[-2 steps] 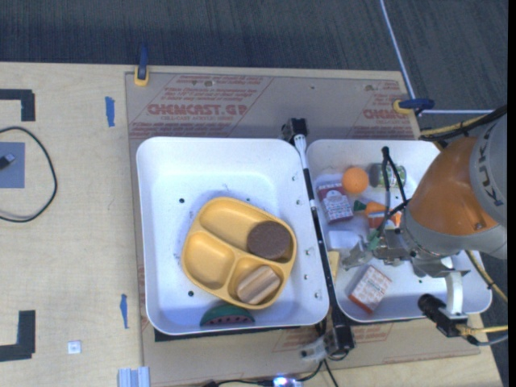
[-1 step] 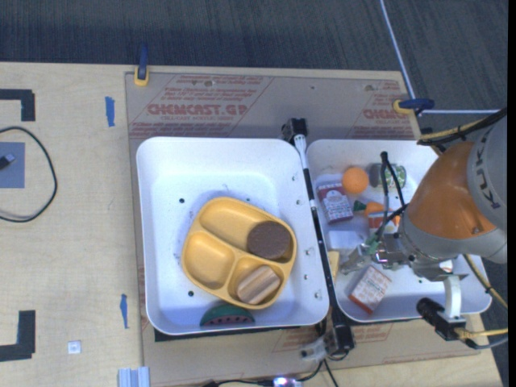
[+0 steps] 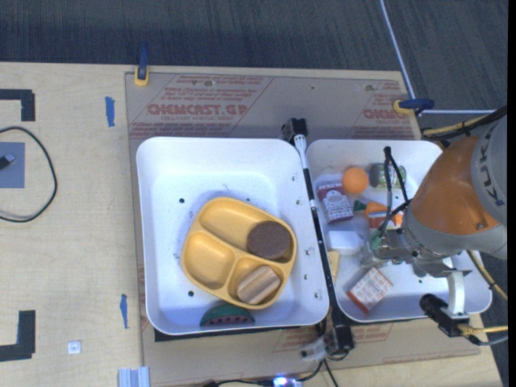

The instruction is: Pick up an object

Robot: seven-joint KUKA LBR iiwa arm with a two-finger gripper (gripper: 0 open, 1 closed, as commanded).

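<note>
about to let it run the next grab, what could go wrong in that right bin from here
1. The right bin is crowded: the orange ball, a red-labelled packet and other small items lie close together, so the gripper may nudge neighbours or pinch two at once.
2. The red and white carton lies flat near the front wall, which could make it hard to get under.
3. The arm's orange band hides part of the bin, so a slip there may go unseen.

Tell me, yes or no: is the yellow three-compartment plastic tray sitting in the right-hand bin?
No. The yellow three-compartment plastic tray lies in the left white bin, holding a round brown patty.
</note>
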